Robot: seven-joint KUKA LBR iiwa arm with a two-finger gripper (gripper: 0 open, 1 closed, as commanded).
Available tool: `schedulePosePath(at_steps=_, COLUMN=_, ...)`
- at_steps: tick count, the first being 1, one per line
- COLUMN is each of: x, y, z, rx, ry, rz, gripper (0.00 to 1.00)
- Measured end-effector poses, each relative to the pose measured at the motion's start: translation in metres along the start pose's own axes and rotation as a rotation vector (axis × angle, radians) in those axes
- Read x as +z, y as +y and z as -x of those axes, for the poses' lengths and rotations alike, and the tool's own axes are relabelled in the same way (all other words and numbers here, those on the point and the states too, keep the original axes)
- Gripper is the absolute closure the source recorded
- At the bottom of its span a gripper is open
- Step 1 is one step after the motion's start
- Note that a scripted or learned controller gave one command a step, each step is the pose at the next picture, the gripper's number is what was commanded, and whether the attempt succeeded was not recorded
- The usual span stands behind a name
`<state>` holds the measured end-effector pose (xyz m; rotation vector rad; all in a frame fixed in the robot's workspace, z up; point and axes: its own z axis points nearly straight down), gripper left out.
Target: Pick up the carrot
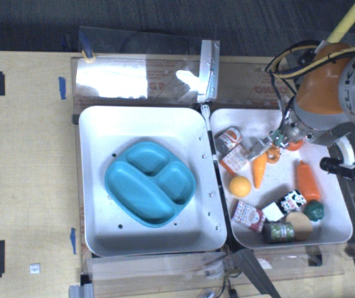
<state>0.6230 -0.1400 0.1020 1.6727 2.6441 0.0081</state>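
The carrot point(259, 171) is a small orange cone lying in the right bin point(339, 228), with its tip pointing to the front and its thick end at the back right. My gripper point(272, 144) hangs over the back middle of that bin, just above and behind the carrot's thick end. From this angle I cannot tell whether it touches the carrot. The grey wrist with its orange band point(317, 92) hides the back right of the bin.
Around the carrot lie an orange ball point(240, 186), a red-and-white carton point(234, 160), a can point(229, 136) and an orange-red oblong piece point(308, 180). More boxes and a dark green can point(281, 231) crowd the front. The left bin point(97, 129) holds a blue divided plate point(151, 182).
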Motion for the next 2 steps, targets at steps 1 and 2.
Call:
schedulePosePath(at_steps=1, x=-0.012, y=0.001, z=0.001, rx=0.003, ry=-0.001, rz=0.006, gripper=1.0)
schedulePosePath(at_steps=2, x=-0.108, y=0.072, z=-0.04, rx=0.108, ry=0.003, rz=0.002, gripper=1.0)
